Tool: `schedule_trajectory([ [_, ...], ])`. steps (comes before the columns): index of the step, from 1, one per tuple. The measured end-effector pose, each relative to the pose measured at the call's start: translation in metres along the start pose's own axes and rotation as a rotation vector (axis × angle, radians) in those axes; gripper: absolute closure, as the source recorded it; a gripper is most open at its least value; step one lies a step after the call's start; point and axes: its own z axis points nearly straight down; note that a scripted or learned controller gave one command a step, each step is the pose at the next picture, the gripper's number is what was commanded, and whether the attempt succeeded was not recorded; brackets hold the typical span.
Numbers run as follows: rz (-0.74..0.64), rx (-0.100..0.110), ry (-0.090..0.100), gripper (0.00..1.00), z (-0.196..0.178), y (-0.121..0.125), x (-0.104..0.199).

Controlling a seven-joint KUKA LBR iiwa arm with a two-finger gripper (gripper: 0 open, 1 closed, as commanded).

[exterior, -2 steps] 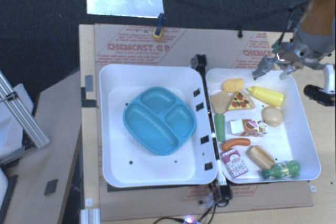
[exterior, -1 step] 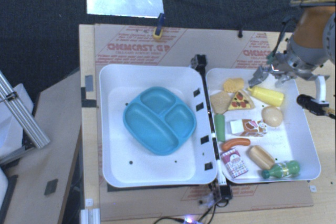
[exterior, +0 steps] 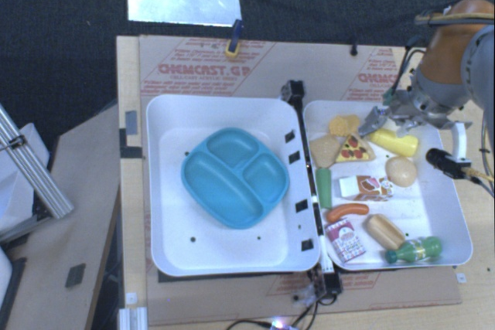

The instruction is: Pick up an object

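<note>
Yellow bottle [exterior: 395, 141] lies at about one o'clock in the right bin [exterior: 456, 224], just beside the gripper [exterior: 377, 120]; we cannot tell its state. We judge a centred descent across the bottle's narrow width best. The left bin [exterior: 166, 243] holds a blue tray [exterior: 235, 177]; beyond the bench, dark carpet [exterior: 62, 27].

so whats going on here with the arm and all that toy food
A grey and orange robot arm reaches in from the right, its gripper low over the far end of the right bin, near a yellow bottle and a pizza slice. Nothing visibly sits between its fingers yet. The left bin holds a blue divided plate.
</note>
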Motion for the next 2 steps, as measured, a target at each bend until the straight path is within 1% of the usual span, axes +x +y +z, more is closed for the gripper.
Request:
schedule_trajectory([
  [1, -0.002, -0.018, -0.002, 0.0, 0.0094, 0.0049, 0.0006],
  [2, -0.002, -0.018, -0.004, 1.0, 0.0006, 0.0049, 0.0],
])
